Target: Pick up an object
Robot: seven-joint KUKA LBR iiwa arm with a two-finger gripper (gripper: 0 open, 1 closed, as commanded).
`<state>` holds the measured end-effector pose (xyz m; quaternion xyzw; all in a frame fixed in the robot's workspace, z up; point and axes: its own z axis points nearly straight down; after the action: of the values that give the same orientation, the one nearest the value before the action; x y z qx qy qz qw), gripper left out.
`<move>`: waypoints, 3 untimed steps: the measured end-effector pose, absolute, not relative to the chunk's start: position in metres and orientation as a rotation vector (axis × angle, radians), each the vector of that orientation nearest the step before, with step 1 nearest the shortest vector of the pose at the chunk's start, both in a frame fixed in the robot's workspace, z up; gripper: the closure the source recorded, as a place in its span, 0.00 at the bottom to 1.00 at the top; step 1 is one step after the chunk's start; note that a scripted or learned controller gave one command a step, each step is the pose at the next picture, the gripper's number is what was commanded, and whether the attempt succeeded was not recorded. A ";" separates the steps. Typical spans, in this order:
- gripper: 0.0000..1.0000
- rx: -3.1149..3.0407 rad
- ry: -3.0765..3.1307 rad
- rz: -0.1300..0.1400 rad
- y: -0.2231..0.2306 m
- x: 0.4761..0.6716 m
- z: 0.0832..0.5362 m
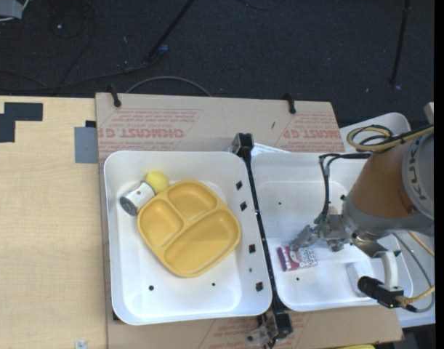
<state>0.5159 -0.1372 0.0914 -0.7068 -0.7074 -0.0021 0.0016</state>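
One packet [299, 258] in right bin [301, 195] | gripper [309, 240] just above, finger state unclear | risk: flat packet slips the pinch

Two white bins [127, 297], one yellow tray [189, 227], ball [157, 180], can [136, 198], packet [298, 257].

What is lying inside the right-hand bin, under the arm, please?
A small pink-and-white packet lies flat on the right bin floor, with the gripper right above its upper edge. The arm covers the bin's right part, so anything beneath it is hidden.
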 end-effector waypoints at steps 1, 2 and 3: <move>1.00 -2.227 -2.220 -0.014 -0.138 0.518 0.105; 1.00 -2.221 -2.223 -0.001 -0.138 0.509 0.160; 1.00 -2.221 -2.224 -0.002 -0.138 0.510 0.203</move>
<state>0.5104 -0.1379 0.2026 -0.7065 -0.7077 -0.0006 -0.0007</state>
